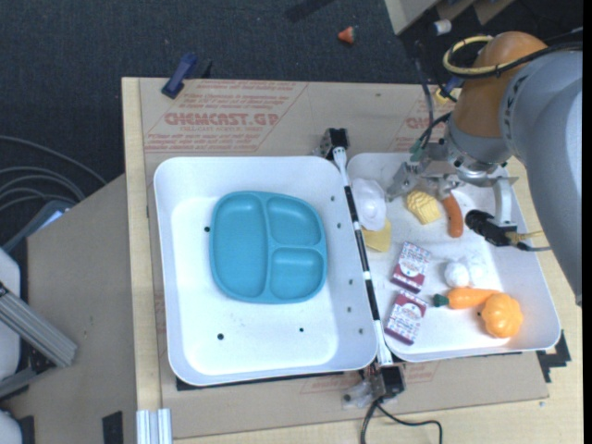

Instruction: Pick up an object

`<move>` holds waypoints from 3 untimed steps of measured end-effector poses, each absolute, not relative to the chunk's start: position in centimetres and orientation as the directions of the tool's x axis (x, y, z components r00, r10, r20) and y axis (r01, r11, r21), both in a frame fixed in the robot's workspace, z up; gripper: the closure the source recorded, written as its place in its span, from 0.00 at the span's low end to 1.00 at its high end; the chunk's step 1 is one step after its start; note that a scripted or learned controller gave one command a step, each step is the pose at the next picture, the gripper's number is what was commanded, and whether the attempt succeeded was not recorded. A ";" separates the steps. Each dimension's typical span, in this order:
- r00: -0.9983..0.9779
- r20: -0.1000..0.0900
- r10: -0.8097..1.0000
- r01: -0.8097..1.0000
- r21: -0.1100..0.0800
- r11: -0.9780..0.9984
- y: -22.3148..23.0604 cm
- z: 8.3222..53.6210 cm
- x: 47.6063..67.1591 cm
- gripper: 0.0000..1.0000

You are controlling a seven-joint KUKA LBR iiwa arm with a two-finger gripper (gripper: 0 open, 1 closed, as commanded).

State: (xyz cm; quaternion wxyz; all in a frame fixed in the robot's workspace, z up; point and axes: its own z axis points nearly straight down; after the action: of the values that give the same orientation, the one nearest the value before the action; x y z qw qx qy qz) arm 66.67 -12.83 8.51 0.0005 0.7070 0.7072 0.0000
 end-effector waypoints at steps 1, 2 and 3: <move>-0.002 -0.002 1.000 1.000 0.003 0.002 -12.8 9.6 66.7 1.00; -0.002 -0.002 1.000 1.000 0.002 0.002 -12.8 9.5 66.7 0.00; 0.000 -0.001 1.000 1.000 -0.001 0.000 -14.0 8.5 66.6 0.00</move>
State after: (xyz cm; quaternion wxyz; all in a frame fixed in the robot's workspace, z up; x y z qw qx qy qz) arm 66.64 -14.04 8.49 0.0001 0.7070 0.7072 -0.0004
